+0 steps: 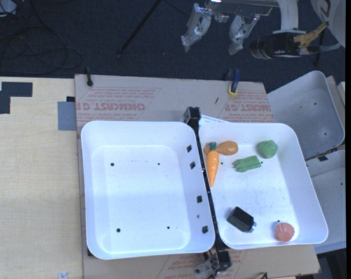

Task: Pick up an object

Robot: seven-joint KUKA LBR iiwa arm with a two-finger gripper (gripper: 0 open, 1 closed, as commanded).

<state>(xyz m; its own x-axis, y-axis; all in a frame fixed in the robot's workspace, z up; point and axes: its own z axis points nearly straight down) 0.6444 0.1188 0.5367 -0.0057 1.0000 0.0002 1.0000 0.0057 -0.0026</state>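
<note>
Gripper [217,32] is hanging with fingers apart, holding nothing, beyond the bins' far edge; carrot [212,164] is lying below it in the right bin [306,173], long axis pointing toward camera.

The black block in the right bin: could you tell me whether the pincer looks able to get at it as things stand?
Probably yes: the black block lies alone on the right bin floor, nothing on it, and the open pincer hangs above.
</note>
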